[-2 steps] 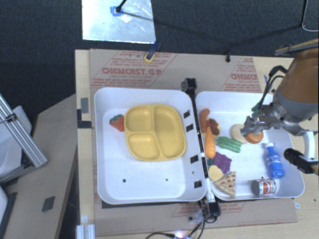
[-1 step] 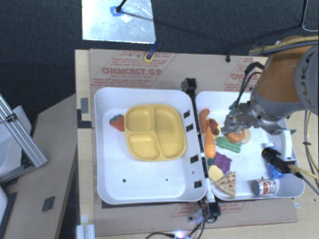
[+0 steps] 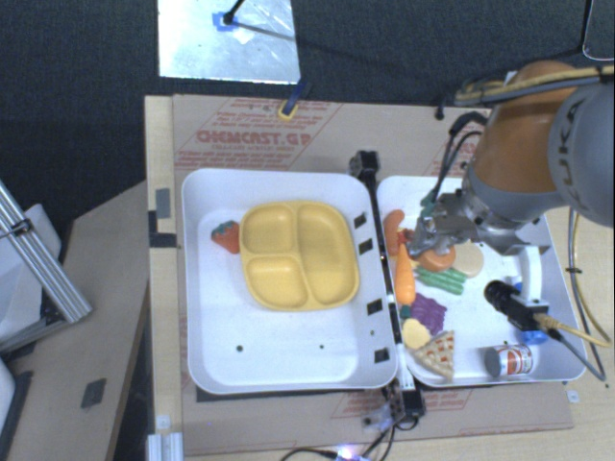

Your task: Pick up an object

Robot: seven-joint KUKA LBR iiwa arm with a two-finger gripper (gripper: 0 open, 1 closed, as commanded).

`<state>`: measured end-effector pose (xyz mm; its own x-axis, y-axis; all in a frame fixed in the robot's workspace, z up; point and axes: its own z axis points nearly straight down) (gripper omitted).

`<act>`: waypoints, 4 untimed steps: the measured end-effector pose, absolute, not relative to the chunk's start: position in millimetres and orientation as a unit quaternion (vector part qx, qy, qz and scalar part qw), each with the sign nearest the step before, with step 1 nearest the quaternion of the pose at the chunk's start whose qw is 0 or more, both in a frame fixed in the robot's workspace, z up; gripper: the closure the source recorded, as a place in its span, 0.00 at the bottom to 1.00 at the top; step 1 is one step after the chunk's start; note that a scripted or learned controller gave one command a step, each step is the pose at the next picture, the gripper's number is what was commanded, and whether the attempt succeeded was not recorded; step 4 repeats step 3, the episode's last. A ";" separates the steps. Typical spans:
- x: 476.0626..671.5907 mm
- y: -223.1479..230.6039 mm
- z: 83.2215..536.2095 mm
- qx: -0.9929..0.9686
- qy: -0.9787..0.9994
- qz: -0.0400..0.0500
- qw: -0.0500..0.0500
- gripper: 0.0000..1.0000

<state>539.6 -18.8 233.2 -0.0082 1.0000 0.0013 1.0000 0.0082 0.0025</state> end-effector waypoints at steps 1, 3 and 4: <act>551.0 -22.4 216.2 0.706 0.708 0.000 0.000 1.00; 551.7 -22.3 231.0 0.705 0.709 0.001 0.000 1.00; 551.7 -22.3 231.0 0.705 0.709 0.001 0.000 1.00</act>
